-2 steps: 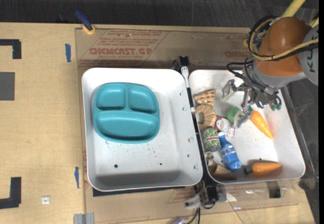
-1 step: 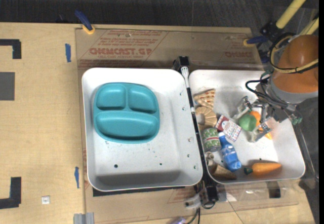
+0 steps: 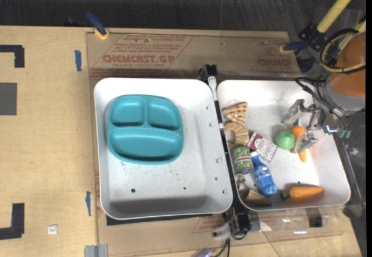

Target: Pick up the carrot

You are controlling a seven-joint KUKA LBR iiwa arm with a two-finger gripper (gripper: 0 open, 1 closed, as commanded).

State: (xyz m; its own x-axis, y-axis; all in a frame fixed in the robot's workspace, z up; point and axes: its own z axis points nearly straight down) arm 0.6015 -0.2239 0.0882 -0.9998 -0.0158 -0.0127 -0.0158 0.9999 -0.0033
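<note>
An orange carrot (image 3: pixel 306 193) with a dark green top lies along the front wall of the right bin (image 3: pixel 273 94). My gripper (image 3: pixel 302 125) is further back in the same bin, well apart from that carrot. It stands open, its fingers (image 3: pixel 294 111) spread low over the bin floor. A smaller orange piece (image 3: pixel 299 131) lies between and partly under the fingers, with its tip (image 3: pixel 303 156) poking out toward the front. A green ball (image 3: pixel 285 141) rests just left of it.
Along the right bin's left side lie waffle crackers (image 3: pixel 235 114), a small printed packet (image 3: pixel 263 147), a green can (image 3: pixel 242 159) and a blue bottle (image 3: pixel 264 181). The left bin (image 3: pixel 116 192) holds a teal divided plate (image 3: pixel 145 128). Cables hang at the right by the arm.
</note>
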